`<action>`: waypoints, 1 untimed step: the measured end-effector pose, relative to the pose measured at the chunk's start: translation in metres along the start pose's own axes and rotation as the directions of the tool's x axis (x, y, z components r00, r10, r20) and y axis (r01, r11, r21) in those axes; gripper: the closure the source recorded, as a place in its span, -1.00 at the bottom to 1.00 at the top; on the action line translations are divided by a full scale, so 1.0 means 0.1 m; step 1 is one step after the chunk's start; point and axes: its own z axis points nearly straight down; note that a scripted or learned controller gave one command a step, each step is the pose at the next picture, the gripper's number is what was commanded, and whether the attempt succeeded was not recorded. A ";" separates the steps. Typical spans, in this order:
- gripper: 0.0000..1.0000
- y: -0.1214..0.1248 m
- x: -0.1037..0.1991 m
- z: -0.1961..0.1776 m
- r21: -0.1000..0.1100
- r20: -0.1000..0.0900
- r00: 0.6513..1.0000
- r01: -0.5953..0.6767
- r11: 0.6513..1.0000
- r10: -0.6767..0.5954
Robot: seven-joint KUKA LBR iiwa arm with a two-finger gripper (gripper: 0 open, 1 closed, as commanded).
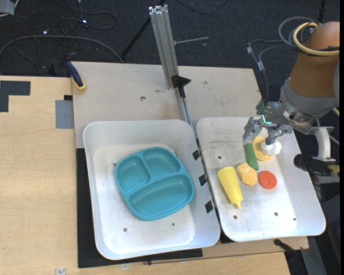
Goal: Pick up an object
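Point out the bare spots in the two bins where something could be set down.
Right white bin: bare floor along the near edge, below the yellow plastic squeeze bottle and red round slice; crowded around the corn cob under the gripper. Left white bin: bare strips around the teal divided plate.

The light is even and quite bright from above, so the two white bins (pixel 103 153) look pale, almost washed out. Shadows are soft and short. The top of the frame is dark, and small details look slightly blurred.
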 end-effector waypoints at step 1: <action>-1.00 0.01 0.00 -0.01 -0.002 0.000 1.000 0.000 1.000 0.000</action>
